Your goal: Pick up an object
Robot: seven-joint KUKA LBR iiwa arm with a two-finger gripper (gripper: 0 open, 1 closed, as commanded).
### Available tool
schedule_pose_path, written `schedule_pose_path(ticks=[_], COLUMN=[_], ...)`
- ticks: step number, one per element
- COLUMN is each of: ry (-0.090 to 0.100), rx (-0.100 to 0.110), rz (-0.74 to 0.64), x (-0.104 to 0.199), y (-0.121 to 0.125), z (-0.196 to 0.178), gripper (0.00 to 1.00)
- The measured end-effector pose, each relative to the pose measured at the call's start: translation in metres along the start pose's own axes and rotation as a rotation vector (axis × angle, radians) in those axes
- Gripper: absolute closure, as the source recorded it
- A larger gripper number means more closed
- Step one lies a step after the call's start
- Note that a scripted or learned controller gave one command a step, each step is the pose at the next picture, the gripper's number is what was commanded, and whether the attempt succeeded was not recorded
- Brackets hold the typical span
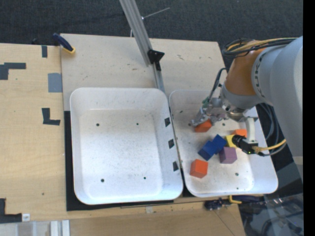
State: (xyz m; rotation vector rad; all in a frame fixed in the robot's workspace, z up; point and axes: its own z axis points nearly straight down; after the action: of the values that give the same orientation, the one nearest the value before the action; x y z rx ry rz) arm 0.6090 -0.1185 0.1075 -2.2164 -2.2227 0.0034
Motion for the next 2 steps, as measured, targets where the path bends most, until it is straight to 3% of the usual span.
schedule_pose_path(ticks=[2], ry=[-0.001], rx=[-0.005], rz=[0.002], x=[0.002], y=[0.004], z=[-0.086], gripper=[1.00])
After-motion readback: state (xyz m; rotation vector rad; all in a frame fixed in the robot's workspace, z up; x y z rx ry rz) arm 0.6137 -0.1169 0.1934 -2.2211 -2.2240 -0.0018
